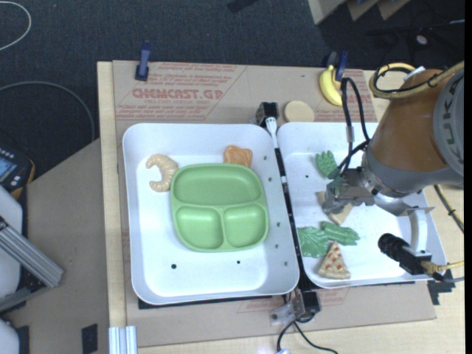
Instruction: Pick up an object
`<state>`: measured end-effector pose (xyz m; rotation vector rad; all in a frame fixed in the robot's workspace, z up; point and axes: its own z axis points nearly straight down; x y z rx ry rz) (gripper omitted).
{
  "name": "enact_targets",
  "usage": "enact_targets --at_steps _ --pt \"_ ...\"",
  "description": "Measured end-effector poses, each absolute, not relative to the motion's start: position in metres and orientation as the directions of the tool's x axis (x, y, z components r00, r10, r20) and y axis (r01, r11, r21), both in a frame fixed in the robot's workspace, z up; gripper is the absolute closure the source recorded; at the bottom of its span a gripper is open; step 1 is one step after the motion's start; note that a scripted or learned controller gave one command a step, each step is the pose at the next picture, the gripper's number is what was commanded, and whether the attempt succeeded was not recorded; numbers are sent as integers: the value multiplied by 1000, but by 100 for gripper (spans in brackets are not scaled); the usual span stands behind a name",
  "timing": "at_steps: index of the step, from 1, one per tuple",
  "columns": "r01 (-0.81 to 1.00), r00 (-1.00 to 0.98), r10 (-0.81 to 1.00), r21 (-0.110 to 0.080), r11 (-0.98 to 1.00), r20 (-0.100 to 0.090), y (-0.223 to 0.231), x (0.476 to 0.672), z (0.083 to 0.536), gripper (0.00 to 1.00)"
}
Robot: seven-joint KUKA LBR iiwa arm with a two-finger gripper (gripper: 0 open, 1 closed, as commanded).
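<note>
Gripper (341, 198) low in right bin (310, 142), finger state unreadable; leafy greens (327, 237) and pizza slice (334, 262) crowd below, risking a graze or misgrab.

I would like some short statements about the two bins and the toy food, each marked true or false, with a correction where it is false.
1. The green divided plate lies in the left bin. True.
2. The croissant lies inside a compartment of that plate. False: it lies on the bin floor, beside the plate's upper left edge.
3. The pizza slice is in the right bin, near its front edge. True.
4. The banana lies in the right bin. False: it lies on the bench behind that bin.
5. The pincer is above the left bin. False: it is over the right bin, between two green leafy pieces.
</note>
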<state>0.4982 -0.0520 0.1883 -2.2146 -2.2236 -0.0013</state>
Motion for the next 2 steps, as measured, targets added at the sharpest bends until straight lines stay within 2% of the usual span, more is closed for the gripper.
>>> enact_targets --at_steps 1,2 --pt "1000 -3 1000 -4 3 2 17 478 184 100" --pt "1000 -7 1000 15 7 2 61 480 400 100"
